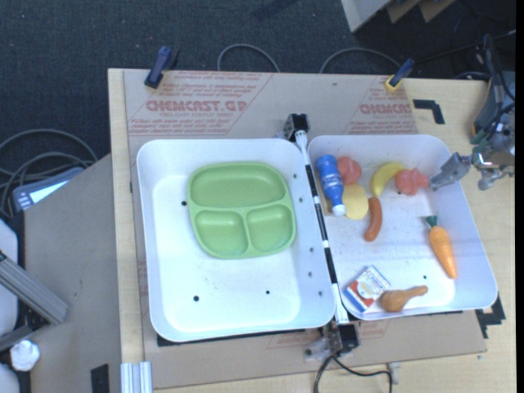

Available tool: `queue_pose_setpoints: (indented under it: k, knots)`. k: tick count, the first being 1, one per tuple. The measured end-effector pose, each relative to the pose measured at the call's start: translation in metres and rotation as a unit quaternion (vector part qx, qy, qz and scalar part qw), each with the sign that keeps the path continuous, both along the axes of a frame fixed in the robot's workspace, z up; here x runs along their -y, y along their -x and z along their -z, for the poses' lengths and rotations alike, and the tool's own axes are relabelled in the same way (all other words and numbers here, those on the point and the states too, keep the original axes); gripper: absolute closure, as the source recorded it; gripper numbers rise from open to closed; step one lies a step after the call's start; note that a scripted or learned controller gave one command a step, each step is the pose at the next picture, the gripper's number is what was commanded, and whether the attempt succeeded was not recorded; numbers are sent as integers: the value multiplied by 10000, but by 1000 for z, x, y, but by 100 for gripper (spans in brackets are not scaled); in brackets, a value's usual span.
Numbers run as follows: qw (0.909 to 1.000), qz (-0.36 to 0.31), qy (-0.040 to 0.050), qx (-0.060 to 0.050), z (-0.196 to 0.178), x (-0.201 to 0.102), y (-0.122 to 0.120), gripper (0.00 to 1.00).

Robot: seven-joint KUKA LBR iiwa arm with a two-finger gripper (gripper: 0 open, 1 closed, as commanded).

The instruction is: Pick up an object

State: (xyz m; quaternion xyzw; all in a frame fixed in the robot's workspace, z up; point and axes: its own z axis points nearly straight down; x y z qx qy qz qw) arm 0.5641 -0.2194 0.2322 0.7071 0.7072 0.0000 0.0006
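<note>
Currently, bench inventory, one view from above:

- L bin (pixel 164 301): holds green divided plate (pixel 241 209), centre-left of frame. Nothing else in it.
- R bin (pixel 475 268): holds all candidate objs.
 - blue bottle (pixel 330 181), upper-left of that bin, lying along the divider.
 - yellow lemon-like piece (pixel 356 203), touching bottle's lower end.
 - pink-red round piece (pixel 350 169), just right of bottle top.
 - banana (pixel 385 176), near top centre of bin.
 - red piece (pixel 411 180), just right of banana.
 - sausage (pixel 373 219), below banana, roughly upright in frame.
 - carrot (pixel 442 248), right side of bin, well apart from the rest.
 - small printed box (pixel 368 287), lower-left corner of bin.
 - drumstick (pixel 401 298), touching or just beside box; can't tell which.
- Gripper (pixel 452 170): at right edge of frame, over upper-right rim of R bin, near red piece. Nothing seen btwn its fingers; whether they're apart or together can't be told at this res.

Step in hand, by judgement: approach / pre-grasp; no obj lifted yet.

Next move likely needs: pick one target, lower over it. Carrot looks the easiest, isolated w/ room on both sides. The red piece is nearest but crowded by banana, so nudging is a risk.
</note>
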Motion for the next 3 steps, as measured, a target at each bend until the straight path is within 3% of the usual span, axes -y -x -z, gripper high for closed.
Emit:
queue_pose_setpoints:
  k: [1,2,3]
  knots:
    - [10000,-3,-5,-2,148,-19,-26,0]
    - [10000,-10,-7,-94,149,-38,-99,0]
    - [10000,-7,3,-95,149,-41,-99,0]
